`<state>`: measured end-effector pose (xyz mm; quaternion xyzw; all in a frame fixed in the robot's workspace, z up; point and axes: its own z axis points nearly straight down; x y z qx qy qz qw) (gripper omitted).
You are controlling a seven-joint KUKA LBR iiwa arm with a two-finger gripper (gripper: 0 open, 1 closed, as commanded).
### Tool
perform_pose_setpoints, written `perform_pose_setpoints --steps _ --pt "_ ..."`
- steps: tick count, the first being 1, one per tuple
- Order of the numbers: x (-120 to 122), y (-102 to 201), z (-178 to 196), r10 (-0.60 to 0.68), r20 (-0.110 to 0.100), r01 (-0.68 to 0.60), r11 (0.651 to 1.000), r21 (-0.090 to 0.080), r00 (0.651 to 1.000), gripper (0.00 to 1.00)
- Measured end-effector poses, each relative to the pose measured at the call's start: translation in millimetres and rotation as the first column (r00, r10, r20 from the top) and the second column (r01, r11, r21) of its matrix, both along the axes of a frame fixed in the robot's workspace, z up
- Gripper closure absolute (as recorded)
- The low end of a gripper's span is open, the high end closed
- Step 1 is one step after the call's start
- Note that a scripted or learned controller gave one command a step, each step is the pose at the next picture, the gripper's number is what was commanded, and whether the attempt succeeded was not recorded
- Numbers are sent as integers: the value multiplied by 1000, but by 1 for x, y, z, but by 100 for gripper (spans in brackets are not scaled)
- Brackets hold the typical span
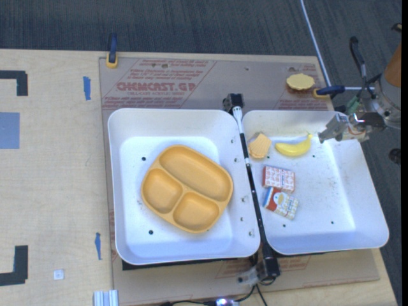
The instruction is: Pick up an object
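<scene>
In the right bin (pixel 357 234) lie a yellow banana (pixel 293 147), a tan biscuit-like piece (pixel 259 145), a red and white carton (pixel 279 178) and a small colourful packet (pixel 282 203). My gripper (pixel 333 130) hangs over the bin's far right corner, a short way to the right of the banana's tip and apart from it. Nothing can be seen held in it. The arm's wrist (pixel 376 110) reaches in from the right edge.
The left bin (pixel 127 145) holds an orange three-compartment plate (pixel 186 188). A yellow bun-like toy (pixel 300 81) sits on the board behind the right bin. A black clamp (pixel 234 102) stands between the bins' far corners.
</scene>
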<state>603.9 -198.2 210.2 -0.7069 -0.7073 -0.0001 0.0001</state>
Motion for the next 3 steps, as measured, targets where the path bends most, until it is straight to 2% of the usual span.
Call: perform_pose_setpoints --steps 1,3 --pt "-9 20 -124 0 3 0 1000 -1 1000 0" --pt "-105 107 -124 0 4 0 1000 0 1000 0"
